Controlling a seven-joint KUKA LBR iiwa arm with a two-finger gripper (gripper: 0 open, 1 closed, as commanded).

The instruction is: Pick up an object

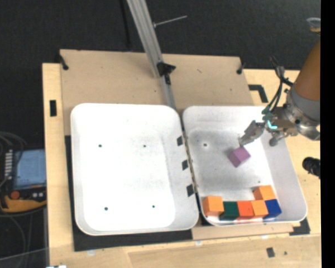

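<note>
- I'm watching the gripper (261, 133) hanging over the upper-right part of the right bin (285, 172), arm coming in from the right w/ its orange band at the frame edge.
- One grey finger (250, 132) is angling down-left; another finger is showing further right, near the bin's right wall. I'm reading them as spread apart w/ nothing between them.
- The purple block (239, 156) is lying just below and slightly left of the left fingertip, tilted on the bin floor. It's looking close to the tip, but I can't tell whether they're touching; it isn't sitting between the fingers.
- Well below the fingers, along the bin's near wall, I'm seeing a row of blocks: orange block (213, 204), green block (230, 209), another orange-red one, then a blue block (272, 206), w/ one more orange one sitting just behind that end.
- Left bin (89, 127) is lying well to the left of the fingers, touching the right bin along the middle seam.
- A grey metal bar (147, 32) is slanting in from the top, ending above-left of the fingers.
</note>
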